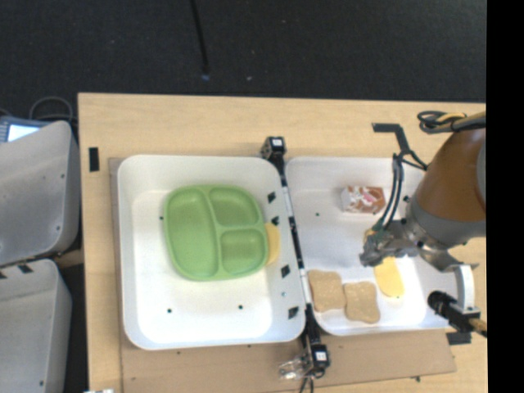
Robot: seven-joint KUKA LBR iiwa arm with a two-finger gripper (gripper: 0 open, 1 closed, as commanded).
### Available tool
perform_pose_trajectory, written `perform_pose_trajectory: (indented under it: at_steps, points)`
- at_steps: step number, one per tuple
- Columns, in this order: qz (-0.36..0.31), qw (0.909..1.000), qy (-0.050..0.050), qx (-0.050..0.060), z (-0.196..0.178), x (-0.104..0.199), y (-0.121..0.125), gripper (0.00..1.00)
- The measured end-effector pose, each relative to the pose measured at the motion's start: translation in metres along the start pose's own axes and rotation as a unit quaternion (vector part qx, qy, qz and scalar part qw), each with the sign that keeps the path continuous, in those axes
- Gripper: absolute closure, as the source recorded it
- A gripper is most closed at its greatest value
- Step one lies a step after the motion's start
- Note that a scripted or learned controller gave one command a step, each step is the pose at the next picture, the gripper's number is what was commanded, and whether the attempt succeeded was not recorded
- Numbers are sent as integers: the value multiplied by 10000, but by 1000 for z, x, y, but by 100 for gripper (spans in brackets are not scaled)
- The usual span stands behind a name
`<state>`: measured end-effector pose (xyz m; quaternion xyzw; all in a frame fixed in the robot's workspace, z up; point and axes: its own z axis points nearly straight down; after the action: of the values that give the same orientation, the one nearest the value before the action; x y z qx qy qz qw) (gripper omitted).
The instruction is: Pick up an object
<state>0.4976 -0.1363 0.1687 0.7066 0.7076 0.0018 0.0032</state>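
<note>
While the grey arm with its orange band reaches in from three o'clock, its gripper hangs low over the right bin, toward that bin's centre. Whether the fingers are apart or together I cannot tell, as the wrist hides them from above. Just at five o'clock of the gripper lies a yellow oval piece, close beside it and perhaps touching, though the view is too coarse to be sure. At eleven o'clock of the gripper, a little apart, sits a red-and-white packet near the bin's far wall. Two tan bread-like slices lie side by side at the bin's seven o'clock corner: one slice against the divider, the other slice next to it. The left bin holds a green divided tray, flat, with a small yellow item peeking out at its three o'clock edge.
</note>
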Motion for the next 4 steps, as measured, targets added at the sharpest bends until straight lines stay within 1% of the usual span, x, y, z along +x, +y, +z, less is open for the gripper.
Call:
perform_pose_trajectory:
  at_steps: [1, 2, 3, 4]
  points:
    - [-10, 10000, -3, -12, -63, 2, 8, 100]
    - [-11, 10000, -2, -6, -115, 0, 10, 100]
    - [-23, 10000, 10, 29, -96, 53, 9, 100]
    - [-26, 10000, 14, 37, -88, 107, 21, 100]
